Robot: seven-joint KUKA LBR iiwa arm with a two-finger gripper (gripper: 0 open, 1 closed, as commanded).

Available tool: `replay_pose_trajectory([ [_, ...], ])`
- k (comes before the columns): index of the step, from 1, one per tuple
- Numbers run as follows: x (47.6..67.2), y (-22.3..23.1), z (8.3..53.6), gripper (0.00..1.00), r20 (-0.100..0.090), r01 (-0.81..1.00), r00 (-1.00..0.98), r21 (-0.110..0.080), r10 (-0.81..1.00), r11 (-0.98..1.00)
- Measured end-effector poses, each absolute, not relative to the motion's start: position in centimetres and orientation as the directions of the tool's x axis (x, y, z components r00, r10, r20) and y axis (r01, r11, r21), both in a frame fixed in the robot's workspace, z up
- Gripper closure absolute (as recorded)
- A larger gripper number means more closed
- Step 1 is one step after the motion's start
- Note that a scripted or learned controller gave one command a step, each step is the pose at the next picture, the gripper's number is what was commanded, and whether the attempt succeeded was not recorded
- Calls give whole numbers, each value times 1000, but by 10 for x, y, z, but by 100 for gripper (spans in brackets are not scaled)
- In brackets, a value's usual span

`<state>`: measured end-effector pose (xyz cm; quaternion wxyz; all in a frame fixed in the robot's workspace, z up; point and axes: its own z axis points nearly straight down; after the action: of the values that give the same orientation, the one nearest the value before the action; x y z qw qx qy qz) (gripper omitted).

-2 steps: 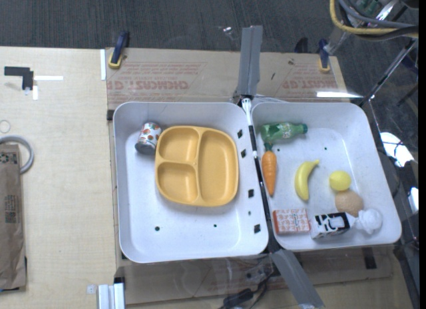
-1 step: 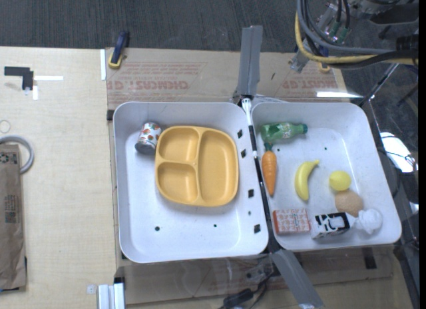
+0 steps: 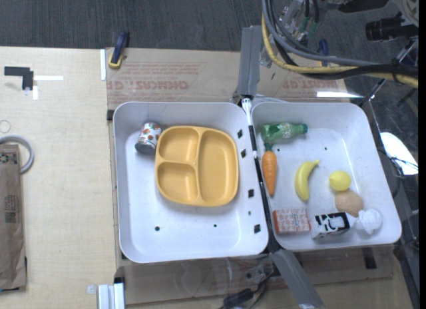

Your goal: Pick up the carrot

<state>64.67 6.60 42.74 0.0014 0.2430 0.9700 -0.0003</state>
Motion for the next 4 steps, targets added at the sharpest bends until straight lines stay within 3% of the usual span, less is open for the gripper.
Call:
replay_pose_trajectory([
  [1, 642, 122, 442, 100, -3, 316, -949, 0, 316, 949],
  [2, 652, 123, 442, 100, -3, 276, -961, 0, 276, 961],
  [3, 645, 161, 442, 100, -4, 115, -993, 0, 115, 993],
  [4, 653, 178, 441, 100, -3, 70, -998, 0, 70, 998],
])
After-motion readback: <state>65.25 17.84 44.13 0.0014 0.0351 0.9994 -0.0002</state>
